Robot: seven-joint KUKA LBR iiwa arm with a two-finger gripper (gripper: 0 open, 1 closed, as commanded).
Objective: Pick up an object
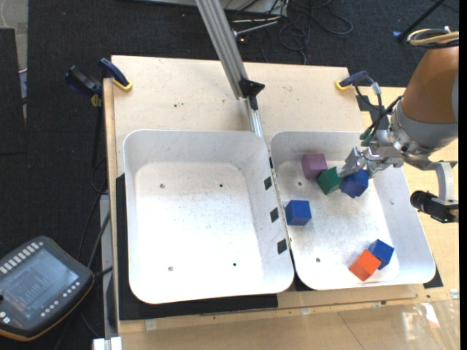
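Claw (355, 168) is low in the right bin (408, 224), directly over a dark blue block (354, 186) that touches a green block (328, 180); its grip state cannot be determined. Risk: the crowded green and purple block (314, 164) may be nudged, spoiling any grasp.

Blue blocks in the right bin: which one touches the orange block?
The blue block at the bin's near right corner; the other two blue blocks sit apart from the orange block.
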